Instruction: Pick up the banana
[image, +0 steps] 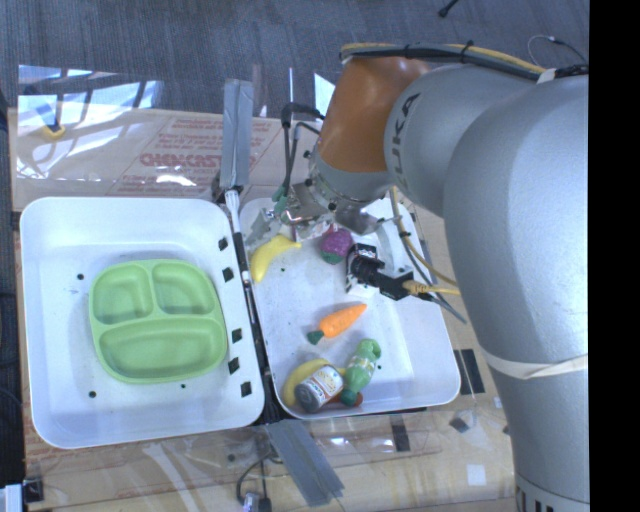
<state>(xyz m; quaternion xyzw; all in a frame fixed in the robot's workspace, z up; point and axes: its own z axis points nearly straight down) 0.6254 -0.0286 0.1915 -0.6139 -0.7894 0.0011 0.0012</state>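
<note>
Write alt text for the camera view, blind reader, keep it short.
A grey arm with an orange band reaches from the right over the right bin, its gripper just above a banana at the bin's far left corner. That bin also holds a carrot and a small jar; the left bin holds a green divided plate.

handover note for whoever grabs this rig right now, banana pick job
Gripper: low over the far left corner of the right bin, right by the banana; finger state unclear.
Banana: lying in that corner near the divider, not lifted.
Also in the right bin: carrot, purple toy, green bottle, small jar. Green plate sits in the left bin.
Done: approach. Left: grasp and lift.
</note>
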